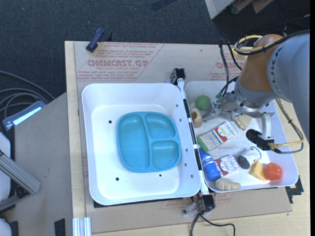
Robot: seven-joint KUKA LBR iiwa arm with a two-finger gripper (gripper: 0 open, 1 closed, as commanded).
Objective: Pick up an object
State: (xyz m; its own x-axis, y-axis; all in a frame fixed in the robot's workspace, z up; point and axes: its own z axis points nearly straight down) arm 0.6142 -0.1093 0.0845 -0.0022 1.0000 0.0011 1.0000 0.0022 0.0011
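end effector (231, 111) is low in the far part of the right bin (290, 173), beneath the grey arm (290, 68) with its orange band (256, 65); from this slant i cannot tell how it is set, nor whether it touches anything.

right bin, shallow white plastic with rounded corners, holds loose objects. green ball (203, 102), round and matt, lies near the far left corner, just beside the end effector. small tan piece (196, 117) is near the dividing wall below it. flat printed card packet (216, 135), white with red and green, lies at the middle. blue bottle (211, 167) with a red and white label lies against the left wall. knobbly beige piece (226, 184) rests at the near wall. yellow wedge (257, 170) and glossy orange ball (273, 171) lie touching at the near right corner. small dark grey oval (243, 160) is near them.

left bin (98, 107) carries a smooth light blue divided plate (147, 141) with three compartments.

bench (123, 58) is covered with brown printed cardboard. a blue clip (95, 39) sits at its far edge. dark carpet (49, 14) lies beyond, with cables (15, 100) at the left.
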